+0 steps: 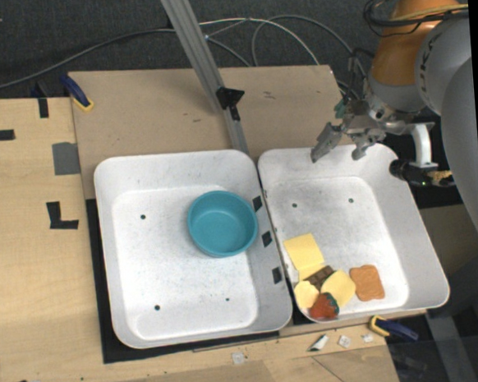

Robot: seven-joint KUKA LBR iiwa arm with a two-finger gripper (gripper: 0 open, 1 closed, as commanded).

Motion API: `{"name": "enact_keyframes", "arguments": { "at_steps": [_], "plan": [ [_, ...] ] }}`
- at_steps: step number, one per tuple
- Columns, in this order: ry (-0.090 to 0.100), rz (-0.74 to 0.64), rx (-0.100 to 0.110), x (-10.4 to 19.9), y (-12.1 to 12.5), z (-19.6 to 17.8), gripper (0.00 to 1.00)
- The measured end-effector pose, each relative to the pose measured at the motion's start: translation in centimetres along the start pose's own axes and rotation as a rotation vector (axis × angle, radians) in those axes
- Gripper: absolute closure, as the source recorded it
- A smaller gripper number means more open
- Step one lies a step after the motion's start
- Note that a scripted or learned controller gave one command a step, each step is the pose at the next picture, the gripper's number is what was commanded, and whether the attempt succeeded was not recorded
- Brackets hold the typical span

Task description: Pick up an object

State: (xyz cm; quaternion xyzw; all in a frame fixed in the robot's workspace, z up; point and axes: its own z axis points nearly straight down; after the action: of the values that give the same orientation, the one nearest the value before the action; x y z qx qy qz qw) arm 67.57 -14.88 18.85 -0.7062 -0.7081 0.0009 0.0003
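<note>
My gripper [340, 150] hangs over the far edge of the right bin [406, 214], fingers spread open with nothing between them. At that bin's near end lies a cluster of small items: a yellow square block [303, 252], a second yellow piece [339, 285], an orange-brown round piece [366, 282], a dark brown bit [319, 275] and a red strawberry-like piece [322, 306]. They lie well in front of the gripper. A teal bowl [221, 223] sits upright in the left bin [137, 260].
A slanted grey metal pole [204, 65] rises behind the bins near their shared edge. Cables [275, 26] trail across the dark floor at the back. A blue-yellow clamp [77, 91] grips the board's far left corner, another [390, 327] sits at the front right.
</note>
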Motion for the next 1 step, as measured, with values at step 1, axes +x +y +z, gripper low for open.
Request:
{"name": "enact_keyframes", "arguments": {
  "at_steps": [1],
  "plan": [
    [-0.001, 0.0, 0.0, -0.02, -0.01, 0.0, 0.0]
  ]
}}
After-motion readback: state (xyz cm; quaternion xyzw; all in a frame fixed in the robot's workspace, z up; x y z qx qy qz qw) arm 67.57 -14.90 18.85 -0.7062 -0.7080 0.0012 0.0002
